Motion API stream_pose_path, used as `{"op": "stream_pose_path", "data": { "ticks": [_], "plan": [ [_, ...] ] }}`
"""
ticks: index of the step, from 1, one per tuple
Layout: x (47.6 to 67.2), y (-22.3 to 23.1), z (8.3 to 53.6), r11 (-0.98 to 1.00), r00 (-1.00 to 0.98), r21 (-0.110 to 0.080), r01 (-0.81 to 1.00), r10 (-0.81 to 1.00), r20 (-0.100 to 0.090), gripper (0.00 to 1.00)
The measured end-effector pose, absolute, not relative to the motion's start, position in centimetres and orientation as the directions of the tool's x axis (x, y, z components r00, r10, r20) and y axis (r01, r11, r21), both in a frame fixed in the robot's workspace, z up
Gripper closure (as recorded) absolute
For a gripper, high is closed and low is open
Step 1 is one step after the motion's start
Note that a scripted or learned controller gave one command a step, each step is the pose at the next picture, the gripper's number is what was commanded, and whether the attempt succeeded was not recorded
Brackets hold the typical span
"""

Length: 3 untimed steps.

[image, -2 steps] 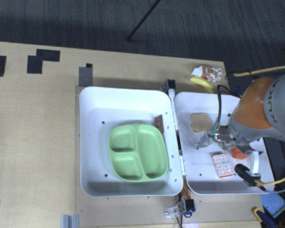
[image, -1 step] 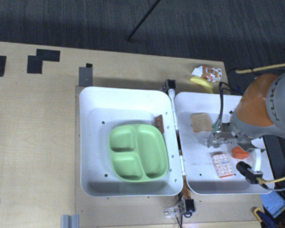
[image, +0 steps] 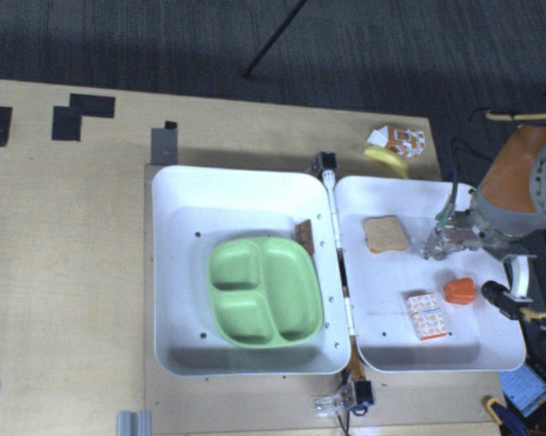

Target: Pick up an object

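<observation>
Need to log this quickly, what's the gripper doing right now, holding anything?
Gripper: low in the right white bin beside the tan bread slice; open or shut cannot be told.

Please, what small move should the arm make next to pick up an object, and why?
Probably a short move toward the slice of bread, then down onto it. The gripper is low in the right bin with nothing visible between its fingers, and the bread lies flat just beside it, apart from the orange piece and the small printed packet.
</observation>
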State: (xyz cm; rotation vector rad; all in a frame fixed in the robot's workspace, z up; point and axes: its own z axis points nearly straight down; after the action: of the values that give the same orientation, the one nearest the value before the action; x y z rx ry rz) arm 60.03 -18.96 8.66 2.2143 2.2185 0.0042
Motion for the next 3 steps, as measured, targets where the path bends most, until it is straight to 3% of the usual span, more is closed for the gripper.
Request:
{"op": "stream_pose_path", "data": {
  "ticks": [1, 2, 3],
  "plan": [
    [60.0, -18.9, 8.5, 0.003, -0.002, 0.004, 1.0, 1.0, -0.001, 0.0],
    [60.2, -18.8, 9.7, 0.005, -0.005, 0.009, 1.0, 1.0, -0.002, 1.0],
    [60.1, -18.8, 9.7, 0.005, -0.005, 0.009, 1.0, 1.0, -0.002, 0.0]
  ]
}}
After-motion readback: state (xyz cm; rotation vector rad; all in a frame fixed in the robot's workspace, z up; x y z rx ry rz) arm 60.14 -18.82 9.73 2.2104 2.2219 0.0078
